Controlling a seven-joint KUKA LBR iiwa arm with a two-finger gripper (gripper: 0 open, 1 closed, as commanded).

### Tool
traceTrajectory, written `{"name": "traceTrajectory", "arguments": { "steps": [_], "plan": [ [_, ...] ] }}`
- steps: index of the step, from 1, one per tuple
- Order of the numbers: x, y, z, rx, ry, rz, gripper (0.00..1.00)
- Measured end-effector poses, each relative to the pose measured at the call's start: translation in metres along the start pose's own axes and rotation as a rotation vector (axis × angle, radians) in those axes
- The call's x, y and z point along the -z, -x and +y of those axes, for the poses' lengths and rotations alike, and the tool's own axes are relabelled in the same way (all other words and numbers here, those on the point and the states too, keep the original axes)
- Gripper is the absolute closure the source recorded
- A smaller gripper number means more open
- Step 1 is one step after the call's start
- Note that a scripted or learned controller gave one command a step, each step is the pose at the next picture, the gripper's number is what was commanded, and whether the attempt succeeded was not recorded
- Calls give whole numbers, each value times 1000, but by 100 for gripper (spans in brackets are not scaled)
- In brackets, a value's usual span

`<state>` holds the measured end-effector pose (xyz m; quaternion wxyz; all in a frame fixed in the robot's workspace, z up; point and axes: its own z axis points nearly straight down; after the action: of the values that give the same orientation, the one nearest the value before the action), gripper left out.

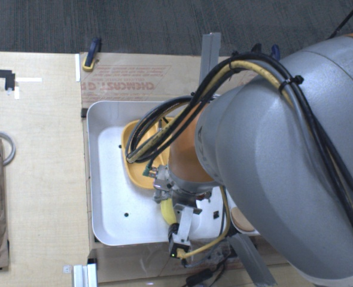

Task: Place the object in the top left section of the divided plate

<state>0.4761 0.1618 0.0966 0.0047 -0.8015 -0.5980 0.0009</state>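
- Grey arm (272, 160) looms over your white bin (105, 220).
- Gripper (163, 195) sits beside the yellow plate (134, 166); you cannot tell its grip state.
- Yellow object (167, 213) right under the gripper, beside the plate rim.

dark carpet floor (105, 11), pale wooden bench (42, 178)

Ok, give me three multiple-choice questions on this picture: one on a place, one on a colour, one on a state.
1. Where is the yellow plate? A in the white bin; B on the bare bench; C on the floor.
2. The clamp on the cardboard is: A red; B green; C blue.
3. The plate is: A fully visible; B partly hidden by the arm; C under a cloth.
1 A, bin walls surround it. 2 C, blue body. 3 B, the arm covers its right side.
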Motion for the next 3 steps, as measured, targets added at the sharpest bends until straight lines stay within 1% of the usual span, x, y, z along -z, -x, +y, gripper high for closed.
{"name": "traceTrajectory", "arguments": {
  "steps": [1,2,3],
  "plan": [
    [7,26,23,-249,-7,-14,100],
    [73,11,58,-705,8,-7,100],
    [59,-34,-10,-573,6,-10,100]
  ]
}}
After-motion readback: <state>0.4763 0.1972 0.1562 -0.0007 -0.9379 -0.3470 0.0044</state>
